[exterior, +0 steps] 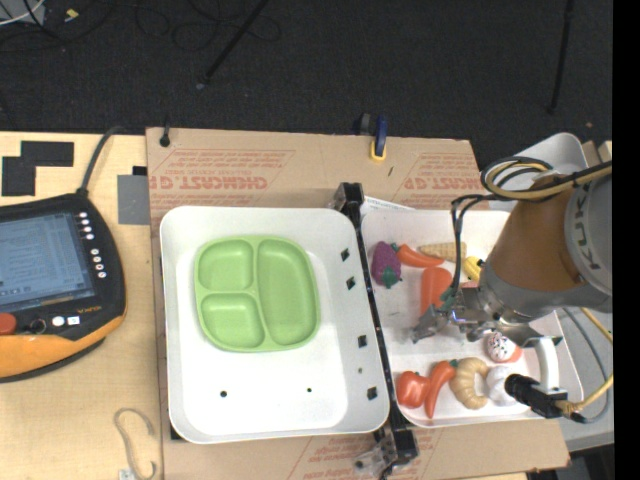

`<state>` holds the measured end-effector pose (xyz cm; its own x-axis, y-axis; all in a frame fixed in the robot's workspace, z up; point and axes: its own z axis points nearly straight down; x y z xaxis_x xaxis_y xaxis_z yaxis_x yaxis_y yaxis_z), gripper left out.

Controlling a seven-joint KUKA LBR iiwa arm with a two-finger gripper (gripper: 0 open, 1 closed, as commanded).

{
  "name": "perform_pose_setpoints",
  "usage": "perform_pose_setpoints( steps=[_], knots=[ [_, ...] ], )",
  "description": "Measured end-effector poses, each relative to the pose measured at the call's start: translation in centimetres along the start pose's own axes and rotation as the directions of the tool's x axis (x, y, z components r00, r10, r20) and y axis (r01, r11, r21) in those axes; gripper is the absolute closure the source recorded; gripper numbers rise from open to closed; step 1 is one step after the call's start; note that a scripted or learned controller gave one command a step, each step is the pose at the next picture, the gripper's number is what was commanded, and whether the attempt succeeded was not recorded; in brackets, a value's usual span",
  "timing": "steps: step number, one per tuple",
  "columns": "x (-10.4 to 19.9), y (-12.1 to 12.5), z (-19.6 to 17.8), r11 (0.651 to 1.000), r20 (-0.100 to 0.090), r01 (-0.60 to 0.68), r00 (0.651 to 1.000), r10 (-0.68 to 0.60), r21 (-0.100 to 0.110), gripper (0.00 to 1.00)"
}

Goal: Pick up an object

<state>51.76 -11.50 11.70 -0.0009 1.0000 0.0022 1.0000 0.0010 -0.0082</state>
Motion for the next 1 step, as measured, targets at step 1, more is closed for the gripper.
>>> perform_pose_setpoints(
  steps=[1],
  knots=[
    [0.28, 0.0, 3.1, 1.0, 0.0, 0.002, 1.0, -0.002, -0.003, 0.0]
  ],
)
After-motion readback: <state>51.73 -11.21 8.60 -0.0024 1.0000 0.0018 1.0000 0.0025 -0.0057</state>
